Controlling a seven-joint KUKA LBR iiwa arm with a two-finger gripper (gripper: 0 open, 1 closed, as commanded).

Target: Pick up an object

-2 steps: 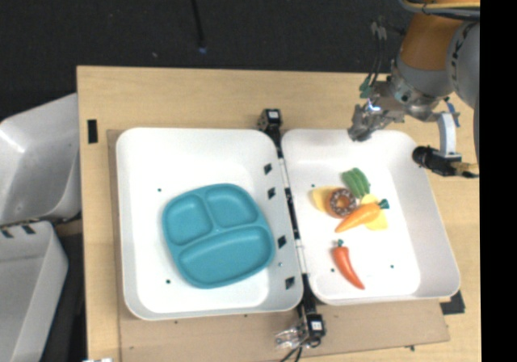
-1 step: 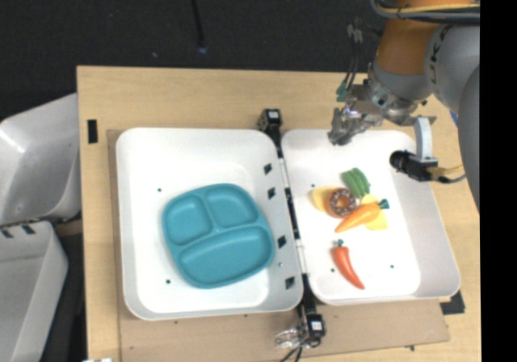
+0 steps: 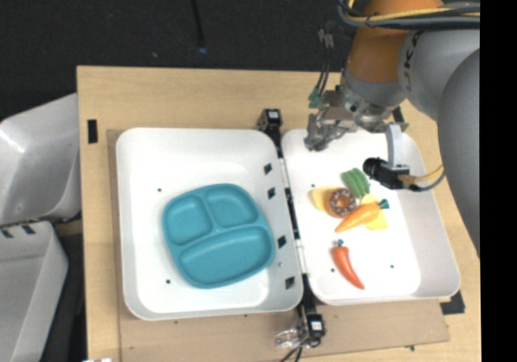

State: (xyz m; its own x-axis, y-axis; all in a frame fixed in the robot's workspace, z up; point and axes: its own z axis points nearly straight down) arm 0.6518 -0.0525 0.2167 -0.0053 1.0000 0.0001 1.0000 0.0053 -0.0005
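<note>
1. The gripper (image 3: 321, 136) is seen over the far left corner of the right bin (image 3: 428, 271); nothing is seen between its fingers, which are set narrowly apart.
2. Toy food is clustered mid-bin: a green vegetable (image 3: 355, 181), a doughnut (image 3: 342, 202), a carrot (image 3: 360, 214).
3. A red chilli pepper (image 3: 347, 264) lies nearer.
4. A blue divided plate (image 3: 216, 234) is held in the left bin (image 3: 137, 158).

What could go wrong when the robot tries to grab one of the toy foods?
1. The orange carrot, donut, yellow piece and green piece lie bunched together, so the gripper might nudge or grab a neighbour too.
2. The gripper hangs near the right bin's far left corner, away from the toys, so closing there would probably catch nothing.
3. The red chili pepper is thin and lies flat, so it could slip out.
</note>
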